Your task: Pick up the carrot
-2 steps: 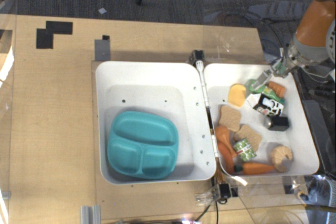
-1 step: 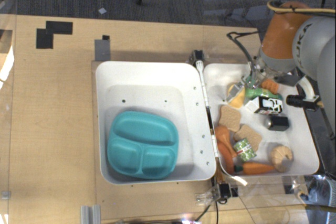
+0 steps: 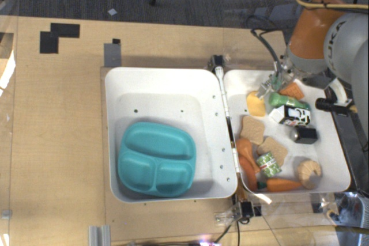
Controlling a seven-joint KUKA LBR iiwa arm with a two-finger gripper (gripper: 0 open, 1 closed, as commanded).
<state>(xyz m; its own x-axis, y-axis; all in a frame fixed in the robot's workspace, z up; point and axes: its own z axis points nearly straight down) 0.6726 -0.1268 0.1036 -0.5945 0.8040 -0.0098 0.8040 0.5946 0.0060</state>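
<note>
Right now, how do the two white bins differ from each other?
The left bin bears just one big thing, a teal divided plate; the right bin is crowded with small toy foods, including a carrot along its near edge. The gripper hangs over the right bin's far part, away from the left bin. Both are shallow, white and side by side.

A teal divided tray (image 3: 156, 159) lies in the near part of the left white bin (image 3: 124, 95), its compartments bare. The right white bin (image 3: 341, 169) holds a yellow piece (image 3: 256, 104) and a green item (image 3: 281, 99) at the far end, a black-and-white box (image 3: 296, 115) and a dark block (image 3: 304, 135) to the right, and two toast slices (image 3: 252, 129) in the middle. Nearer lie a small green can (image 3: 268, 165) and a croissant (image 3: 308, 171), and black tape patches (image 3: 57, 36) mark the wooden bench (image 3: 52, 152) at far left.
</note>
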